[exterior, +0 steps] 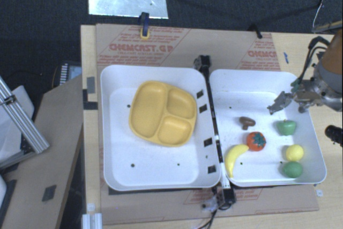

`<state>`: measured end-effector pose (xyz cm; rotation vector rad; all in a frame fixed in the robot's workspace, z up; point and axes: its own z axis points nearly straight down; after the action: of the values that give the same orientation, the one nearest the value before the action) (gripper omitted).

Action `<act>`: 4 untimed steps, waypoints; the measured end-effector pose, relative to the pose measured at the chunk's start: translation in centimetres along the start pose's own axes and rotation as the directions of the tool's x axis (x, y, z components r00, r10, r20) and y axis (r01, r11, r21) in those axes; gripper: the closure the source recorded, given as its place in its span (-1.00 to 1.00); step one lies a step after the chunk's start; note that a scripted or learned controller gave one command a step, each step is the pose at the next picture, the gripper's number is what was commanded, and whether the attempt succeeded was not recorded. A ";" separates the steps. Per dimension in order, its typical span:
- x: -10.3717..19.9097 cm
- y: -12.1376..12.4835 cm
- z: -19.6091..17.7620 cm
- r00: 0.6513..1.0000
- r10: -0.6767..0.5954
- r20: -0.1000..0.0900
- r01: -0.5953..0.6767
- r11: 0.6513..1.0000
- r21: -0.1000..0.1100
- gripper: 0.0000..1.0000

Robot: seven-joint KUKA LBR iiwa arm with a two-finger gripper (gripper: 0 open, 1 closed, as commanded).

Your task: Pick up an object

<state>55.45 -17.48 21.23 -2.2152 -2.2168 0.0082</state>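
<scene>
Six small items lie in the right bin (321, 163): a green apple (286, 127), a brown piece (246, 122), a tomato-like fruit (256, 140), a banana (235, 157), a lemon (294, 153) and a green ball (292, 169); the green apple sits nearest the gripper (289, 100), just below it; whether its tips are spread or pressed together I cannot tell, and nothing is seen between them. I judge the apple the best target: centre over it, descend straight, close around its widest part; the bin wall lies close. The left bin (115, 169) holds a yellow divided plate (162, 113).
</scene>
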 end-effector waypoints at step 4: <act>1.2 0.2 12.8 1.000 -0.004 -0.004 0.004 1.000 -0.009 -1.00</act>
<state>55.51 -16.26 8.41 -2.2133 -2.2240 -0.0057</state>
